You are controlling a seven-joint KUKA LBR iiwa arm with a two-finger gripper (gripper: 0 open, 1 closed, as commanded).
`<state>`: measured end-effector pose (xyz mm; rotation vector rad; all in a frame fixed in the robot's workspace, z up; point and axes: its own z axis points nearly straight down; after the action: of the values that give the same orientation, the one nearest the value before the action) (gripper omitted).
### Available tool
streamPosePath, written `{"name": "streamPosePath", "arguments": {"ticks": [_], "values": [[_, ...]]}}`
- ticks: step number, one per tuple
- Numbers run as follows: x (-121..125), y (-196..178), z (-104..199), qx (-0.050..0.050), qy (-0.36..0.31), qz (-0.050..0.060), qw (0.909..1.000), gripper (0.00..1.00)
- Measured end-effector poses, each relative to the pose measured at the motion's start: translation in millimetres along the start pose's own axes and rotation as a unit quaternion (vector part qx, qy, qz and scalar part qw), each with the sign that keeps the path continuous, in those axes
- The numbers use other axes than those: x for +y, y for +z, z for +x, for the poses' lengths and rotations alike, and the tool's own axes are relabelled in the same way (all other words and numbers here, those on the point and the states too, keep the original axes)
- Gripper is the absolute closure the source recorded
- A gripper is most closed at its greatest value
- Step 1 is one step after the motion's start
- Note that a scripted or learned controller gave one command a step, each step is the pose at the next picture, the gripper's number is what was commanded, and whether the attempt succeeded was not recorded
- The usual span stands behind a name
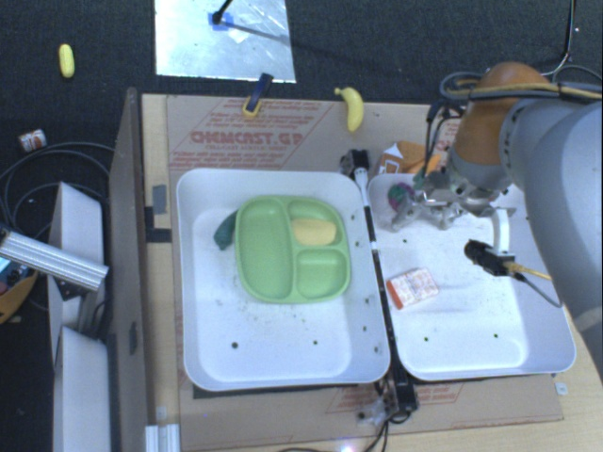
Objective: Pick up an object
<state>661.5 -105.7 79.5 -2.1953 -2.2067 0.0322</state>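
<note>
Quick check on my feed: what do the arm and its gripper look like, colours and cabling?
The arm is a thick, rounded grey tube with a glossy orange band above the wrist. Dark cables loop beside that band. The gripper below it is small and of silvery bare metal.
</note>
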Motion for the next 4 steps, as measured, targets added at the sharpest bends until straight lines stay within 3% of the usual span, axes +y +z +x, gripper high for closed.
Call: {"name": "streamPosePath", "arguments": {"ticks": [4], "values": [[0.9,-0.4,-6.1,0.000,0.000,-0.002,1.0000,0.00]]}}
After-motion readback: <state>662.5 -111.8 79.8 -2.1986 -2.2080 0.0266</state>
